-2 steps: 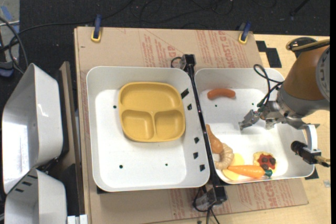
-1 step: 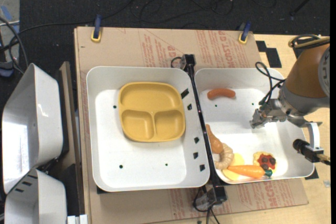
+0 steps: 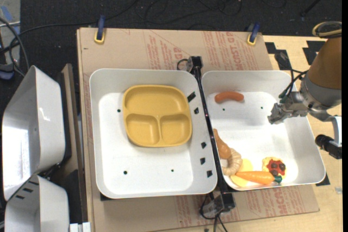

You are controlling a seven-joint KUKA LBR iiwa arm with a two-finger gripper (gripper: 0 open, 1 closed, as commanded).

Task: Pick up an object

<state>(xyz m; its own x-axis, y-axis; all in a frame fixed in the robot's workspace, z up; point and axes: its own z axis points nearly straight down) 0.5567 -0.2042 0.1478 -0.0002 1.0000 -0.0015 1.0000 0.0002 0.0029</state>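
Two shallow white bins side by side on a cardboard-covered bench, touching along a dark centre divider. Left bin (image 3: 103, 133): one yellow compartment plate (image 3: 157, 116), lying flat in the upper half, three sections facing up, well apart from the bin's near wall.

Right bin (image 3: 255, 136): several small toy foods. Near the far wall, an orange-red sausage (image 3: 229, 97), lying flat, slightly curved, alone and apart from everything else. Against the divider lower down, a tan curled pastry piece (image 3: 227, 155). Just below it, an orange carrot (image 3: 254, 176), lying crosswise along the near wall, green end toward the right. Between pastry and carrot, a flat pale-yellow slice (image 3: 246, 164) (partly covered by both). Just right of the carrot's green end, a small yellow piece with red and green spots (image 3: 273, 165), touching or almost touching the carrot.

Gripper (image 3: 277, 114) low over the right bin's right side, at about the height of the sausage but well to its right, nothing visibly in its grasp. Open or closed: cannot tell (too dark and small against the wrist). Behind it, the grey arm (image 3: 321, 96) entering from the right.

Two yellow clamps (image 3: 99, 36) on the bench's far edge.
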